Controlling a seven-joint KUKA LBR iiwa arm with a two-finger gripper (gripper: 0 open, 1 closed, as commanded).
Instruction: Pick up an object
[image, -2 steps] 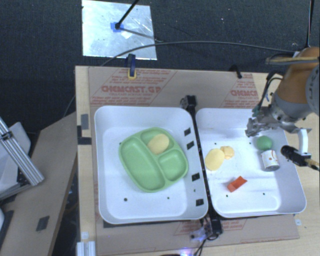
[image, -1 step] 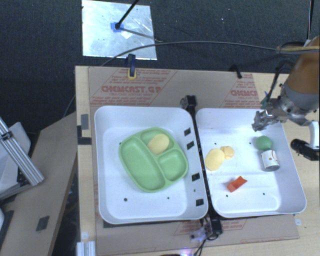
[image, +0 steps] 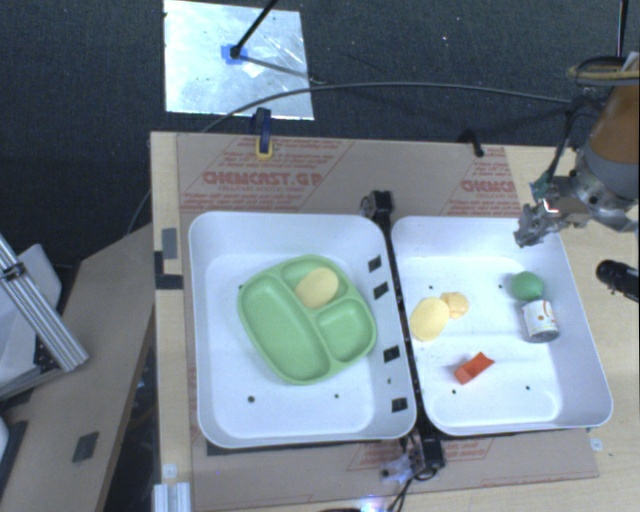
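At the upper right of the frame we see the gripper (image: 530, 228) hanging over the far right corner of the right bin (image: 500, 415); it is too small and blurred for us to tell whether it is released or clenched, and we see nothing in it. The arm (image: 610, 150) enters from the right edge.

Below it in the right bin we count five things: one green ball (image: 527, 286), one small can (image: 540, 321) just under the ball, two yellow pieces, the larger (image: 430, 319) touching the smaller (image: 456, 304), and one orange block (image: 474, 367) toward the lower middle.

In the left bin (image: 225, 400) we count one green tray (image: 285, 335) with three compartments and one yellow lump (image: 317, 288) in its upper compartment.

Both bins sit side by side on one brown board (image: 300, 170).
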